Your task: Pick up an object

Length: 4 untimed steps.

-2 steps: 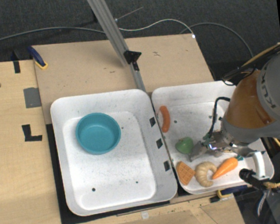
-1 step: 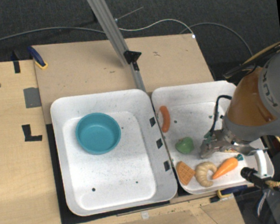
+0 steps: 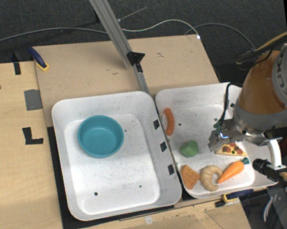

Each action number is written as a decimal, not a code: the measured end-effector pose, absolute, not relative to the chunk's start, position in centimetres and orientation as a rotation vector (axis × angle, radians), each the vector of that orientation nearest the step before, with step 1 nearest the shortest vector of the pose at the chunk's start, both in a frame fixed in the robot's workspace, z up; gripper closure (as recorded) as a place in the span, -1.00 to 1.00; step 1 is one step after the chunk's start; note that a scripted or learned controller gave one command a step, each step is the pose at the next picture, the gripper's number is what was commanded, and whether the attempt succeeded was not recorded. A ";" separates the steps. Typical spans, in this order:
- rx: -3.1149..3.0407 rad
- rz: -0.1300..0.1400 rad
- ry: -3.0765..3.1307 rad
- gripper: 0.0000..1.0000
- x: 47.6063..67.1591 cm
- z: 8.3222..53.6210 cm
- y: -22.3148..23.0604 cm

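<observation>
No object is yet lifted. The tool (image 3: 219, 139) is lowered beside the toy pizza slice (image 3: 231, 150); its finger state cannot be told.

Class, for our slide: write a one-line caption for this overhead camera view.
Gripper hovers over the right bin beside a pizza slice, carrot and croissant.
</observation>
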State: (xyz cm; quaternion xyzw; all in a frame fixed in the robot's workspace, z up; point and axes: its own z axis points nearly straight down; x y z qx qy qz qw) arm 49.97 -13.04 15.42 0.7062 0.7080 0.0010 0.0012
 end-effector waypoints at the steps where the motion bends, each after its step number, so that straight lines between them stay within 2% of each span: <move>1: 2.216 0.004 2.222 1.00 50.1 21.5 -12.3; 2: 2.219 0.000 2.223 1.00 50.1 23.2 -12.3; 3: 2.217 -0.001 2.230 1.00 50.3 22.0 -7.0; 4: 2.215 0.000 2.233 1.00 51.5 21.7 -1.0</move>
